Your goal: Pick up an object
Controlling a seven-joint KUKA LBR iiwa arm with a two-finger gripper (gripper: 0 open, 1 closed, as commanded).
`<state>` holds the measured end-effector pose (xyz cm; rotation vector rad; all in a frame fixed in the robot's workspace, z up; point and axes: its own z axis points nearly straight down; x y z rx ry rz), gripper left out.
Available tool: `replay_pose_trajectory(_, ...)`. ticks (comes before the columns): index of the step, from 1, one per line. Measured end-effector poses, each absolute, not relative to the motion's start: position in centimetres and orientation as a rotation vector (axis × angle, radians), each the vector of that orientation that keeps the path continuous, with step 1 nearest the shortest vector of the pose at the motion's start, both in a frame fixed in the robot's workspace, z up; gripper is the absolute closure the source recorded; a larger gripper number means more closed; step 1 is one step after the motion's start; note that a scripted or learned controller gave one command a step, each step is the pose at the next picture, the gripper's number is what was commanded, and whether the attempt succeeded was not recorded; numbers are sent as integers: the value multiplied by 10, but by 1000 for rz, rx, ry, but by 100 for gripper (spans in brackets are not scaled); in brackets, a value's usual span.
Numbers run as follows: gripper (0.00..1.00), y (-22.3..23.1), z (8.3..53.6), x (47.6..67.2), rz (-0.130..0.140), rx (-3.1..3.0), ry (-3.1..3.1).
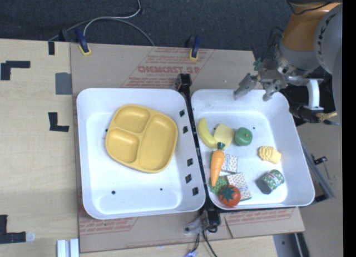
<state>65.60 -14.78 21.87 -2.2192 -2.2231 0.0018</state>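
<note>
My gripper (pixel 257 90) hangs open above the far rim of the right bin (pixel 295 139), nothing between its two fingers. Below it in that bin lie a banana (pixel 206 133), a pale yellow piece (pixel 223 134), a green apple (pixel 243 136), a corn cob (pixel 268 153), a carrot (pixel 216 167), a tomato (pixel 229 195), a dark can (pixel 271 181) and small printed packets (pixel 238 183). The gripper sits well behind all of these, touching none.
The left bin (pixel 94 156) holds a yellow divided plate (pixel 141 138). A black hinge strip (pixel 192 139) runs between the bins. Cardboard (pixel 161 64) with two clamps lies beneath, and a cable (pixel 119 14) trails at the back.
</note>
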Motion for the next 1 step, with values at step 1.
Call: replay_pose_trajectory(1,0,-121,96,625,5,-2217,-2219)
